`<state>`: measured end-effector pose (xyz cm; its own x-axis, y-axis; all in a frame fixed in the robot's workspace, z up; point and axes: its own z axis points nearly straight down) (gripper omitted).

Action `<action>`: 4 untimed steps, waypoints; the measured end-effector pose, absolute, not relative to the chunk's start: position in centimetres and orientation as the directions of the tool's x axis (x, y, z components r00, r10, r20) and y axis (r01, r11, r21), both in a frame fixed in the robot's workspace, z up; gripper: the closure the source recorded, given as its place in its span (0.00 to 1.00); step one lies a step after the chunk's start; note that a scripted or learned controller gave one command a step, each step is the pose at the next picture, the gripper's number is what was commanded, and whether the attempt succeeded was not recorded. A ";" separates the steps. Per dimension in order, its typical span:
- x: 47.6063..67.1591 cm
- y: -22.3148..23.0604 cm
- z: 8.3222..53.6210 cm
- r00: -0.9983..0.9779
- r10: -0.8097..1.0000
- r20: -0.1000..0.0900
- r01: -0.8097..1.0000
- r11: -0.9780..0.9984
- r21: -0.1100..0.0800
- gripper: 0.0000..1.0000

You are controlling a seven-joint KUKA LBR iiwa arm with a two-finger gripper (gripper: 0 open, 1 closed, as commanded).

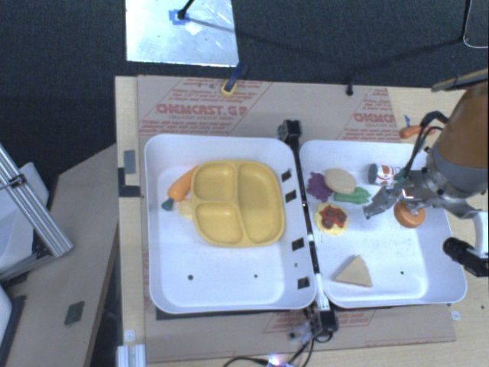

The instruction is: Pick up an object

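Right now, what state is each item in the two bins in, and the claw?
Yellow divided plate: flat in the left bin, upright.
Carrot: lying against the plate's left edge.
Bread roll: resting in the right bin, beside the purple grapes.
Green vegetable: lying flat.
Small pizza: lying flat.
Tan wedge: lying flat, apart from the rest.
Can: on its side.
Orange piece: on the bin floor.
Claw: low over the right bin, holding nothing visible.

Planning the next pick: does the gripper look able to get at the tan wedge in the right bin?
Probably yes. The tan wedge lies alone on the right bin's floor, nothing on or against it, and the gripper hangs above the same bin.
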<state>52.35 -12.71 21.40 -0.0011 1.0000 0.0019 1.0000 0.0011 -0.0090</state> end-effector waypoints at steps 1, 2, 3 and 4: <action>52.6 -12.7 21.9 -0.004 1.000 0.000 1.000 0.004 0.001 0.00; 52.1 -12.7 15.7 -0.002 1.000 0.001 1.000 0.002 -0.005 0.00; 52.8 -12.1 10.9 -0.001 1.000 0.001 1.000 0.001 -0.003 0.00; 53.1 -12.1 8.8 -0.001 1.000 0.001 1.000 0.001 0.006 0.00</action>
